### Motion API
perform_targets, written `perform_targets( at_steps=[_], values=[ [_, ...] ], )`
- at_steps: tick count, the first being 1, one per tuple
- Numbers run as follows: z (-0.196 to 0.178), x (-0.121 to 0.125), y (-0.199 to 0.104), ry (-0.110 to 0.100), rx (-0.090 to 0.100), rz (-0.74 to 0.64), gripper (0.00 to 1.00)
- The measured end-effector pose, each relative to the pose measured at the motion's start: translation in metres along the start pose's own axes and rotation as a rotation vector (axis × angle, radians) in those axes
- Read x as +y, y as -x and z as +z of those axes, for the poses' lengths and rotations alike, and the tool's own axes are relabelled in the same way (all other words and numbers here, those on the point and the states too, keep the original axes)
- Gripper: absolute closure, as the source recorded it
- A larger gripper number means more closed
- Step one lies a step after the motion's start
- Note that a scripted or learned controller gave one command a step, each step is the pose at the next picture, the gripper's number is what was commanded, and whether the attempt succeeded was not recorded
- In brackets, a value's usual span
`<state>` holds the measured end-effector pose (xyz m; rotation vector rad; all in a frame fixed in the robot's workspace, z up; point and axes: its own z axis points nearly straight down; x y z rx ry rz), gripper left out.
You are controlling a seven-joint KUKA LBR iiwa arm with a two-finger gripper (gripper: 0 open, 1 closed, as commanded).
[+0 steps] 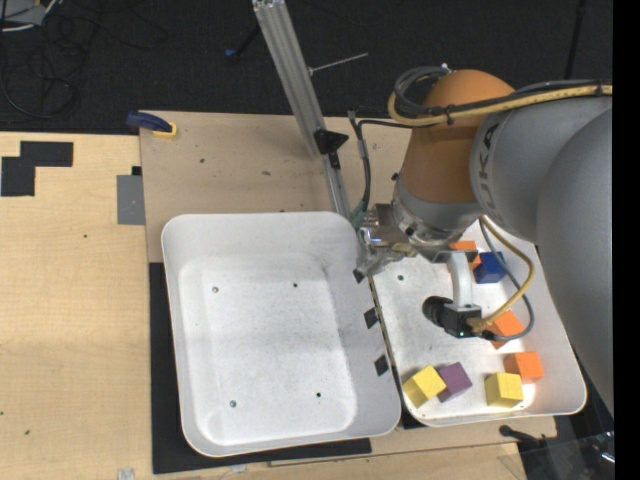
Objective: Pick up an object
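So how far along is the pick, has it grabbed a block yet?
Done: nothing visible so far. The yellow block, purple block and blue block all lie in the right bin. In hand: the arm holds the pincer low at that bin's upper left corner, with no block seen in it. Left: grasp a block and lift it.

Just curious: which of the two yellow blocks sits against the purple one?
The yellow block nearer the other bin touches the purple block; the second yellow block stands apart.

blocks [503, 389] in right bin [412, 313] | left bin [260, 318] just beside it
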<state>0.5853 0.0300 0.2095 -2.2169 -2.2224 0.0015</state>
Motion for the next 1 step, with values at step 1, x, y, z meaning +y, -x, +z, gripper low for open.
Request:
perform_targets(
  at_steps=[1],
  values=[
    [0.0029,0.0192,-0.0488,0.001,-0.001,0.000,1.00]
  ],
)
